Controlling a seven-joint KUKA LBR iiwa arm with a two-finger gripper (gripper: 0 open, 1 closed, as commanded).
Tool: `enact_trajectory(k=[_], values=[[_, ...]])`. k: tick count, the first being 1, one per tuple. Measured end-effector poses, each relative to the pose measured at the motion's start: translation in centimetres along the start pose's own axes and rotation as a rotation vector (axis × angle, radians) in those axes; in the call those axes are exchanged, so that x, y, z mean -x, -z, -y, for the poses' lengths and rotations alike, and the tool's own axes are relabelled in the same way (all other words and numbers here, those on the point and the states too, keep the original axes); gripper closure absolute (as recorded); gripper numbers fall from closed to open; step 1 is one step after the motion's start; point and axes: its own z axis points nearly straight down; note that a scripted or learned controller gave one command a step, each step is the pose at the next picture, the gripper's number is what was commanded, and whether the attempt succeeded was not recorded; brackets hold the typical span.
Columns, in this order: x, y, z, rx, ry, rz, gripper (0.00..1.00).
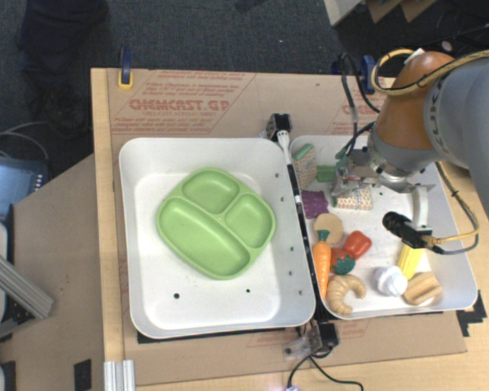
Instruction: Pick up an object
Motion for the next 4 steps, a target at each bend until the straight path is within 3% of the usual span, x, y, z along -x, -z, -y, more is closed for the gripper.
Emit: enact_trajectory(k=[1,2,3,4], values=[[2.4,12.8,-1.8,-0.004,-0.002,0.006,1.00],[2.2,11.9,-1.5,-0.020,-0.002,0.002,0.00],[5.8,-0.1,4.7,-0.036,-0.008,-0.001,0.00],[4.8,-1.9,0.1,-0.019,0.000,0.001,0.00]])
